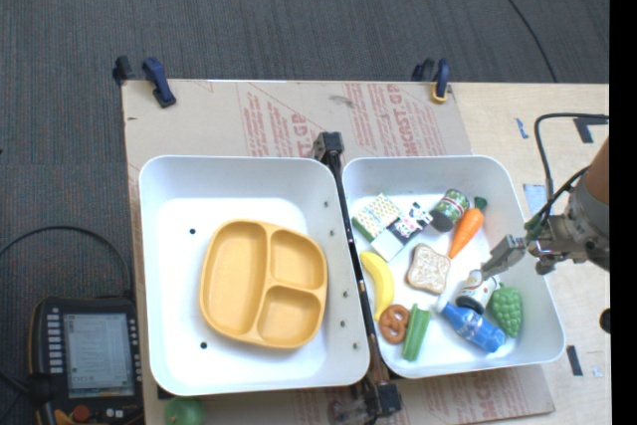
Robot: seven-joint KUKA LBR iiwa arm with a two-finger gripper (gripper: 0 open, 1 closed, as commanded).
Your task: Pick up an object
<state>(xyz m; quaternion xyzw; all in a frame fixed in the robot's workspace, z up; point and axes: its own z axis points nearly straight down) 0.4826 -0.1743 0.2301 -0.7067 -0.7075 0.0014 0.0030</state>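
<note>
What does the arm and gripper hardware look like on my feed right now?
The gripper has slim metallic grey fingers on a dark, blocky wrist body. A black cable loops up above it. The orange band sits at the frame's edge.

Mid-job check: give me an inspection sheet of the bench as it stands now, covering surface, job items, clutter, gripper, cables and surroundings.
Surface: bench board bears two white bins side by side, left bin and right bin.
Job's things: right bin holds a banana, bread slice, carrot, pretzel, green can, blue bottle, green grapes and small cartons.
Clutter: yellow divided plate lies in the left bin.
Gripper: gripper hangs over the right bin's right side; nothing seen between its fingers.
Cables: black cable loops above the arm.
Surroundings: grey carpet; teach pendant at lower left; clamps on the board's far edge.
</note>
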